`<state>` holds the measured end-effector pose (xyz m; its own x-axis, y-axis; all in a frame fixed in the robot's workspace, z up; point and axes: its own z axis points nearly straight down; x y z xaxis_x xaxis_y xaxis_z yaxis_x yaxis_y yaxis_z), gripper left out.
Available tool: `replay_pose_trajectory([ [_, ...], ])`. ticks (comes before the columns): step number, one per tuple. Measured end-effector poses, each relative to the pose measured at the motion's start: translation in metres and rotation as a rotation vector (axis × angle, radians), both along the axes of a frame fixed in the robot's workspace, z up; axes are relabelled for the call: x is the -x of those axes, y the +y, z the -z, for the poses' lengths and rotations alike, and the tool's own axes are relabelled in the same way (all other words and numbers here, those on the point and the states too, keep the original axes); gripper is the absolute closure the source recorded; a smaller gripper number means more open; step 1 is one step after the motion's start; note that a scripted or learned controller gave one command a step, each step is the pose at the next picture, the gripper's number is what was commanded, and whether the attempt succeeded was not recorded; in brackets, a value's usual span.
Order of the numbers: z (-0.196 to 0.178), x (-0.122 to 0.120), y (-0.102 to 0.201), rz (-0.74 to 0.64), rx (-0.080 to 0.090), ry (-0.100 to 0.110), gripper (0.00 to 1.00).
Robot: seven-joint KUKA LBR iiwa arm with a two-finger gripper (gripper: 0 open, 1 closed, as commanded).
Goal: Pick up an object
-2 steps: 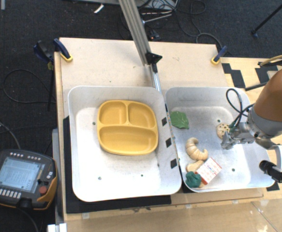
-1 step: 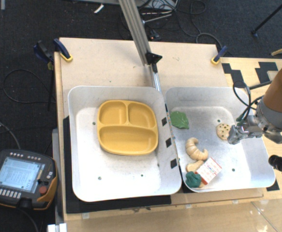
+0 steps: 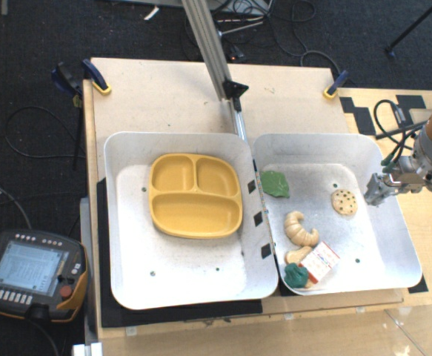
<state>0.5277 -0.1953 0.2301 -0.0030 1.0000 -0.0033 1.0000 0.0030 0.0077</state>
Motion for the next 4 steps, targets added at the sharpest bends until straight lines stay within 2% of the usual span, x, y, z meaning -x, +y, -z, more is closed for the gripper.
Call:
replay_pose_trajectory([
  [1,-0.027,-0.001,0.000,0.000,-0.001,0.003,1.00],
  [3,-0.038,-0.014,0.105,-0.005,-0.005,0.006,1.00],
  [4,-0.021,-0.017,0.160,-0.006,-0.005,0.009,1.00],
])
